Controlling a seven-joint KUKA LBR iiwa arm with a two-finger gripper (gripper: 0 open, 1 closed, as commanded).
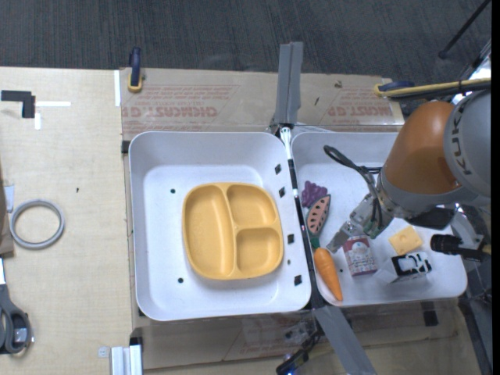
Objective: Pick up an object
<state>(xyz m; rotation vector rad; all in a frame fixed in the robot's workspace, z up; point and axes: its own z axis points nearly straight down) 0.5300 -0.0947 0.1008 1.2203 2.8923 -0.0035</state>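
The arm (pixel 426 151) looms over the right bin (pixel 461 286), its gripper (pixel 361 223) low above the small can (pixel 359 256); I cannot tell its state. The carrot (pixel 328 273), cheese (pixel 405 239) and grapes (pixel 312 193) lie around. The approach step seems underway; next, close squarely on the can, then lift.

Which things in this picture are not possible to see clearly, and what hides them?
- Hand, camera view: the arm's orange band and wrist cover most of it; its state is unclear.
- Right bin: the arm covers its right side.
- Small can: label too small to read.
- Scissors: cut off by the left edge.
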